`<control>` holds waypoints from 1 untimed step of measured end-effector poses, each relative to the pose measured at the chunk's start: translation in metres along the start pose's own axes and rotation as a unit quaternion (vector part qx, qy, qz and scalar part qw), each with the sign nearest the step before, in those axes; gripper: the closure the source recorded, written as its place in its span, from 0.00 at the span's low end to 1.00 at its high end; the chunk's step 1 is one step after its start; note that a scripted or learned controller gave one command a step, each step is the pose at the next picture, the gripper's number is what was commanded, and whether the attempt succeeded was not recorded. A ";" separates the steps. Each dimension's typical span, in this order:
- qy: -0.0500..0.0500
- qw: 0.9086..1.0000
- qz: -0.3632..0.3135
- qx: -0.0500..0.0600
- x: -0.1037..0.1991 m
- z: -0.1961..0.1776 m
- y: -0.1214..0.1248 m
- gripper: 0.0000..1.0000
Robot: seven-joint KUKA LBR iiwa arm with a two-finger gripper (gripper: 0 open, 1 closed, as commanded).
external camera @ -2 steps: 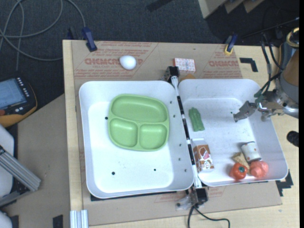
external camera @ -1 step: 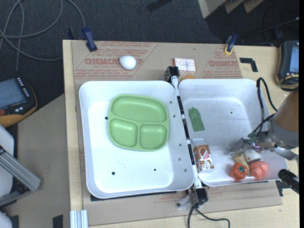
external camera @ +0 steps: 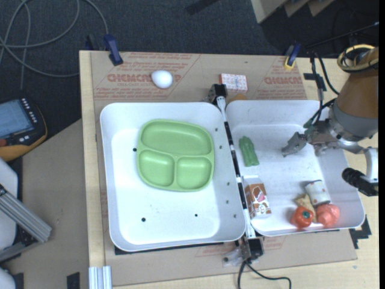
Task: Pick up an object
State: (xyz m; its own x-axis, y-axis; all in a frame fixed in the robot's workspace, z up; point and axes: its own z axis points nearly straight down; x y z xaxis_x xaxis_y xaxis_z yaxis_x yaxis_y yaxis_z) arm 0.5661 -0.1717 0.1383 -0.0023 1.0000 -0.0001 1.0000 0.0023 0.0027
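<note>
Nearest the bottom edge, a black cable (external camera: 252, 268) trails off the bench from a clamp between my two bins. In the right bin (external camera: 283, 116), along its near wall, sit a red tomato (external camera: 304, 217) and a pinkish round fruit (external camera: 328, 214), touching each other, with a small cream jar-like thing (external camera: 316, 192) just behind them; I cannot make out what that one is. Against the divider lies a small white and brown carton (external camera: 258, 199) whose print is too small to read. Farther back by the same divider lies a green oblong piece (external camera: 248, 150), perhaps a pickle or pea pod. In the left bin (external camera: 120, 173) rests a pale green divided plate (external camera: 176, 155) with three compartments. My gripper (external camera: 295, 146) hangs over the back middle of the right bin, pointing left, well apart from the fruit and near the green piece without touching it; its grey fingers blur together, so I cannot tell whether they are spread or closed, and nothing shows between them. My arm (external camera: 361, 98) comes in from the right, its orange band cut off by the frame's edge. Behind the bins, the cardboard sheet (external camera: 180, 65) bears red mirrored lettering I cannot read with certainty. On it lie a white egg (external camera: 162, 78) and a small checked pink packet (external camera: 234, 82). Two blue clamps (external camera: 112, 49) pin the far edge.
</note>
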 end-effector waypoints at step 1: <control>0.000 1.000 0.002 0.003 -0.022 0.040 -0.077 0.00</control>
State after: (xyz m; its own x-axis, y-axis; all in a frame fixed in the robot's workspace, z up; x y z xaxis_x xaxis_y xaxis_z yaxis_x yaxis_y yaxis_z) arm 0.4889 -0.1936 0.0981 0.0022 1.0000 -0.0004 1.0000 -0.0022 -0.0029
